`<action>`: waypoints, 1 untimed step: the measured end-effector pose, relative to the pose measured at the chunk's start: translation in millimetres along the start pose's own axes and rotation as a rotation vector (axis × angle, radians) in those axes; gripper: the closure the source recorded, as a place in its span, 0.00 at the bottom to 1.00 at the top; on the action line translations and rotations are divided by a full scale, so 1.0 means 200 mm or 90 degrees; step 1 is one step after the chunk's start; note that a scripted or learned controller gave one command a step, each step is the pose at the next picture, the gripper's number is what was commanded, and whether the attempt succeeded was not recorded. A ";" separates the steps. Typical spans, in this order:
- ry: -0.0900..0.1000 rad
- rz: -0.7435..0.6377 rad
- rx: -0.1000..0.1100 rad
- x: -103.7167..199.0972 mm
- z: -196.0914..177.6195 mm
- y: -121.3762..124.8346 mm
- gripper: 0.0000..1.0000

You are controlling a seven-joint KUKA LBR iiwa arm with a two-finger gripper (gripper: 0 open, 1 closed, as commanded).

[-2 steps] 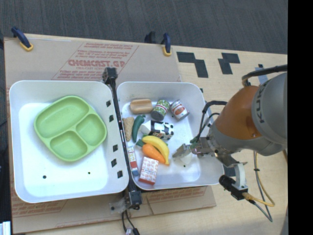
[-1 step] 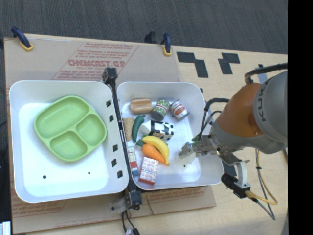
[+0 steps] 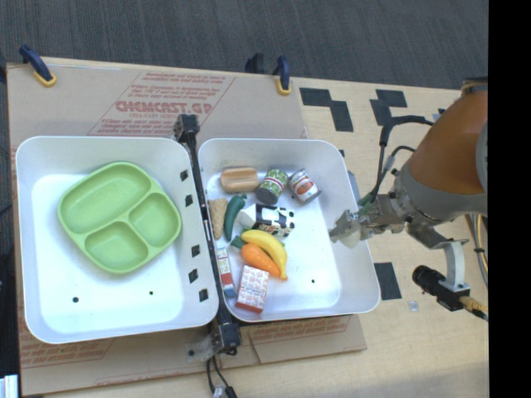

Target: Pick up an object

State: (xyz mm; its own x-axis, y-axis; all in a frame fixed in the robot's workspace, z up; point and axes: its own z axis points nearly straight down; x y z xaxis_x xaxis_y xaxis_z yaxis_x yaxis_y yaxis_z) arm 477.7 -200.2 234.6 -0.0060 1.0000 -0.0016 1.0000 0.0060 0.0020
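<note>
The grey two-finger gripper (image 3: 344, 229) hangs over the right rim of the right white plastic bin (image 3: 353, 259) — whether it is open or closed I cannot tell, and nothing shows in it. The toys lie well to its left: a smooth yellow plastic banana (image 3: 270, 248), long axis slanting down-right, touching a glossy orange carrot (image 3: 260, 259); beyond them, a red-labelled can (image 3: 304, 186) and a flat red-and-white carton (image 3: 253, 288).
</note>
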 end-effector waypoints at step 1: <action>0.000 0.001 0.000 -0.06 -0.11 0.00 1.00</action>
State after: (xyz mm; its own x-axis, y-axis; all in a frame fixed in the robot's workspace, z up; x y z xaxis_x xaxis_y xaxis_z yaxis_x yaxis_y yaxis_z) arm 477.2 -211.3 257.6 -0.0048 1.0000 -0.0015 1.0000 0.0048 0.0013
